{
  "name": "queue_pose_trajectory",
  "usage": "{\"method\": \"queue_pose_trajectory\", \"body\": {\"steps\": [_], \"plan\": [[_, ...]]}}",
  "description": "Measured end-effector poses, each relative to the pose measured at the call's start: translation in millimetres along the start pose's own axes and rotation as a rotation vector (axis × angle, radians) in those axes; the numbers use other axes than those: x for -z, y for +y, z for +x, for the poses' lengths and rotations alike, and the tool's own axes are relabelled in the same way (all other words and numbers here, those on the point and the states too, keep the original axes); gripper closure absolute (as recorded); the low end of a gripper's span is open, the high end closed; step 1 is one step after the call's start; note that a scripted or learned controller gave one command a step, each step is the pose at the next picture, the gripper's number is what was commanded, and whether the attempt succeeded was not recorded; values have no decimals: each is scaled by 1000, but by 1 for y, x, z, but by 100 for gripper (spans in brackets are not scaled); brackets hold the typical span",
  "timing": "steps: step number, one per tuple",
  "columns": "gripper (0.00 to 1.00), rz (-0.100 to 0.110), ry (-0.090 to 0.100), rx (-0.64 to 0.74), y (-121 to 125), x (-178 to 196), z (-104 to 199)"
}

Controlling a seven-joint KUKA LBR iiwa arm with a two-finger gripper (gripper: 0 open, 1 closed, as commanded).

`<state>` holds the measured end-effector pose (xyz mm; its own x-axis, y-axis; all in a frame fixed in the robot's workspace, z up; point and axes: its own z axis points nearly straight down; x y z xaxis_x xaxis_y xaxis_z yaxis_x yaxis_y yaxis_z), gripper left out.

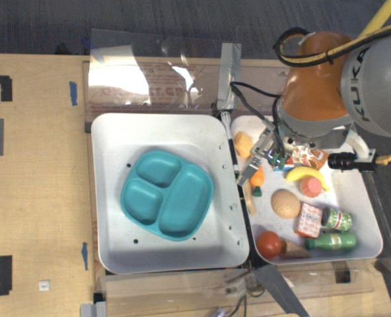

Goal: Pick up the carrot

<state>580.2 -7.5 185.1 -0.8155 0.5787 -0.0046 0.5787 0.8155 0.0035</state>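
In the camera view, the grey arm is reaching in from the right, its orange band hanging over the far end of the right bin. The wrist is angling down and toward the divider between the bins, and the fingers are hovering low at that bin's left side. They are standing slightly parted (a narrow gap is showing between the tips), with nothing visibly gripped. The carrot is lying in the right bin just below the fingertips, close against the left wall; whether the tips are touching it is hard to tell. Around it are sitting a yellow banana, a tan round bun, a red tomato, a green bottle and a small red carton. The left bin is holding a teal divided plate, well apart from the fingers. Both bins are resting on the counter.
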Motion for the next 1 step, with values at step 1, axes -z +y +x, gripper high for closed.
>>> {"method": "queue_pose_trajectory", "body": {"steps": [1], "plan": [[0, 4, 7, -106, -30, 0, 21]]}}
